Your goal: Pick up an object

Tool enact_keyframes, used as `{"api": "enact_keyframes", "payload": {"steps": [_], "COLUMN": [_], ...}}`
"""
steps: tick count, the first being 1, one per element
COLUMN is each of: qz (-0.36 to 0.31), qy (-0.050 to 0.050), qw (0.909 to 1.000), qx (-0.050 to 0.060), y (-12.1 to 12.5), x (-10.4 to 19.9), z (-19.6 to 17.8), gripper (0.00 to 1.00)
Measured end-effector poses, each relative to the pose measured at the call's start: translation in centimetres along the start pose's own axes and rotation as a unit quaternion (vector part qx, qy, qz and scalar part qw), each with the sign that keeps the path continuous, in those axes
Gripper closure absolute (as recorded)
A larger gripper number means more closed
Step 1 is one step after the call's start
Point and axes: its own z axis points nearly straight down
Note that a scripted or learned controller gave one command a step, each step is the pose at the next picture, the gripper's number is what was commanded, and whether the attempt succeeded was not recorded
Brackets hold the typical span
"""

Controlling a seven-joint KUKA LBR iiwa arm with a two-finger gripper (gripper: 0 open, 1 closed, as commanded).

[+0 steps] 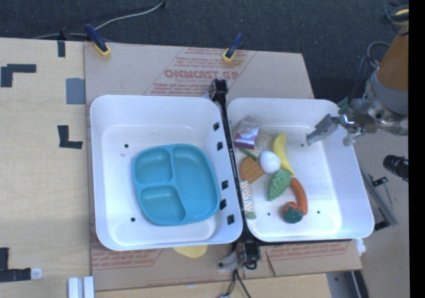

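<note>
The right bin (332, 217) holds several toy foods along its left side. These are a purple and white packet (246, 132), a yellow banana (281, 150), a white egg (269, 161), a brown biscuit-like piece (251, 169), a green vegetable (279, 185), an orange carrot (299, 194) and a red fruit with a green top (292, 213). My gripper (335, 135) hangs over the bin's upper right part, to the right of the banana and apart from every object. Its fingers are spread, with nothing between them.
The left bin (109, 124) holds a blue divided plate (176, 182). A black divider (226, 150) joins the two bins. Both stand on cardboard (192, 71) held by blue and yellow clamps. A yellow thing (191, 251) peeks out under the left bin's front rim.
</note>
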Motion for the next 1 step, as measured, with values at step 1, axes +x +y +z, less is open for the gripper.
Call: {"api": "enact_keyframes", "payload": {"steps": [1], "qz": [-0.001], "qy": [0.000], "qw": [1.0000], "qx": [-0.003], "y": [5.35], "x": [0.64], "z": [16.38], "gripper": [0.00]}}
